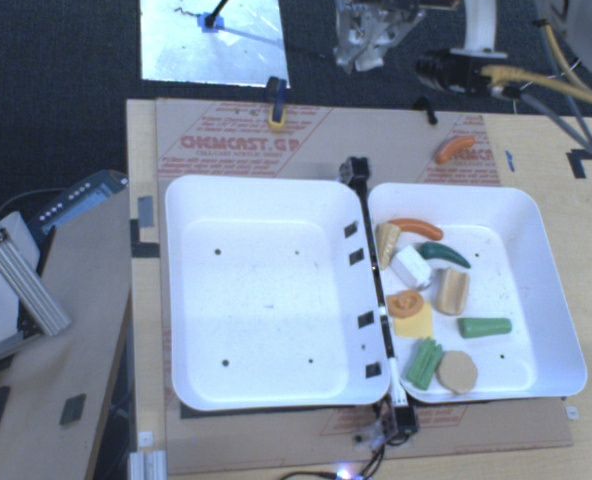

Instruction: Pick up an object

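Note:
The right bin holds several toy foods: an orange sausage, a dark green pepper, a white block, a tan bread piece, an orange slice on a yellow square, a green cone, a ridged green piece, a round tan biscuit and a pale wedge. My gripper hangs high beyond the bench's back edge, far from the bins. No object shows beneath it.
The left bin sits beside the right one, joined by a black divider strip. Another orange sausage lies on the cardboard behind the right bin. A yellow and blue clip stands at the board's back edge.

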Robot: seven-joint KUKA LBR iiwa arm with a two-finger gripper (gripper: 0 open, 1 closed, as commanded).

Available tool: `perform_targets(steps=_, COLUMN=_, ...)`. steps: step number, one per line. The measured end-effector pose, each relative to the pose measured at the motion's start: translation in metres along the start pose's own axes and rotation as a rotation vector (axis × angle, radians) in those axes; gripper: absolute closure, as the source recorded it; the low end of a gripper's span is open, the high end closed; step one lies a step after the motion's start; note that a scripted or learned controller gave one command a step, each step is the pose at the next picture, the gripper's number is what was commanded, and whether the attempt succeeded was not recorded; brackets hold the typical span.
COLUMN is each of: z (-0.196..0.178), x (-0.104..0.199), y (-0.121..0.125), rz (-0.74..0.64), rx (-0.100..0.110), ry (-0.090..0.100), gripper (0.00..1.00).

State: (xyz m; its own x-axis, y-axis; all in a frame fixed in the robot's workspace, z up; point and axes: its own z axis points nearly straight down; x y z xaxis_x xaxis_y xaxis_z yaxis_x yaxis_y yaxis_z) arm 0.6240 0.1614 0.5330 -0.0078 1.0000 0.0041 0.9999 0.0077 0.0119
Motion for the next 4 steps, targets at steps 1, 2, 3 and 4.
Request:
perform_targets(steps=1, z=0.233, x=0.052, y=0.026, rz=0.001, rx=0.026, ry=-0.007, gripper=1.0)
perform_targets(steps=2, z=0.184, x=0.073, y=0.013, rz=0.001, rx=0.009, ry=-0.002, gripper=1.0)
perform_targets(steps=3, z=0.029, x=0.073, y=0.015, rz=0.0, rx=-0.007, ry=0.003, gripper=1.0)
perform_targets(steps=4, z=-0.002, x=0.063, y=0.046, rz=0.007, rx=0.006, ry=-0.003, gripper=1.0)
